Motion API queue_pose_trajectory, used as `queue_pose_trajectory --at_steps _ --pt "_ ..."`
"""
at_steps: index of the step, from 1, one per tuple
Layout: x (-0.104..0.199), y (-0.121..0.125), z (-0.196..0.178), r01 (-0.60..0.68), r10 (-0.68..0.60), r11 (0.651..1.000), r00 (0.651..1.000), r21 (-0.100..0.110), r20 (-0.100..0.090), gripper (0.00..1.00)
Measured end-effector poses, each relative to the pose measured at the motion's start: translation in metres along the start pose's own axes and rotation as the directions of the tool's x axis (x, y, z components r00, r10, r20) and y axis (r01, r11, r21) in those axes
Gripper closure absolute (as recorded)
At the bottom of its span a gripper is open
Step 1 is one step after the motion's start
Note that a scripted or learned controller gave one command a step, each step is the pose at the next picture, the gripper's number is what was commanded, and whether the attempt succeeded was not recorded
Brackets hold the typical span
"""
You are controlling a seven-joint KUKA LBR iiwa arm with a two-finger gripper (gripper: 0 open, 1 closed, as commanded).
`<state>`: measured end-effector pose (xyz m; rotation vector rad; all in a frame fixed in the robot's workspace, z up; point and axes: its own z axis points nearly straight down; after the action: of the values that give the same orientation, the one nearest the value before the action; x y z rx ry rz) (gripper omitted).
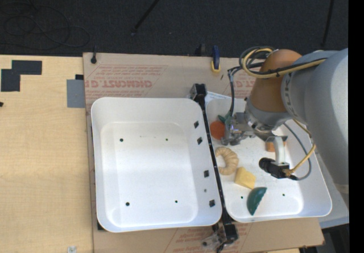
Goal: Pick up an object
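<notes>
Down in the right bin [318,203], jaws [232,132] beside the orange object [217,128].

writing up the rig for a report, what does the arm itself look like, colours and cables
The arm is a thick, rounded grey body with an orange band above the wrist. Yellow and black cables loop beside that band, and more run down past a black fitting. The gripper is a small grey metal assembly.

In the right shallow white plastic bin [318,203] lie a round orange-red ball [217,129], a tan ridged ring [228,160], a pale yellow wedge [245,178] and a teal leaf-shaped piece [255,199].
</notes>
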<state>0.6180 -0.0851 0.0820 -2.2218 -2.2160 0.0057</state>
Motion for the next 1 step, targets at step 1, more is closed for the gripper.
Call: queue_pose_trajectory --at_steps 1 --pt "0.002 -0.0049 -0.05 0.0 0.0 1.0 1.0 -0.005 0.0 1.0"
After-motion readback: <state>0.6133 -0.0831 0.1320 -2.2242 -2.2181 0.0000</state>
